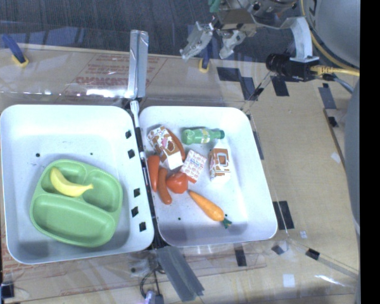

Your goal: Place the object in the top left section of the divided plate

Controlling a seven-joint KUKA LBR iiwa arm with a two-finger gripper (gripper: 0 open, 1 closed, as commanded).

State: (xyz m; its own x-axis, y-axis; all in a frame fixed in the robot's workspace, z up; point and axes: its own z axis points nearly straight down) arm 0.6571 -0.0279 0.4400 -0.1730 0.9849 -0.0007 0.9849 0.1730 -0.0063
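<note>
Across the single overhead view, we are listing the following.

Item one: the gripper (210, 42), hanging above the bench beyond the far edge of the right bin (256, 223), well apart from everything in either bin. Its pale fingers are standing spread, with nothing between them.

Item two: the divided plate (76, 223), green, sitting in the left bin (12, 125) toward its near side.

Item three: the banana (69, 185), which we are taking to be the task's object. It is lying in the plate's top left section, its long axis running from upper left to lower right, one tip pointing toward the plate's far-left rim and the other toward the ridge between sections. On that reading we are judging the placement as already made.

Item four: the right bin's contents, crowded toward its left half: a green bottle (202, 135), a brown carton (165, 145), a small patterned box (194, 165), a second carton (220, 162), two sausages (158, 179), a tomato (177, 182) and a carrot (207, 206).

Risks we are noting: the banana's lower-right tip is resting near or on the divider, so any nudge to the plate could roll it into the neighbouring section. Should another pick follow, the tightly packed items could make the fingers catch two things or slip off one.
</note>
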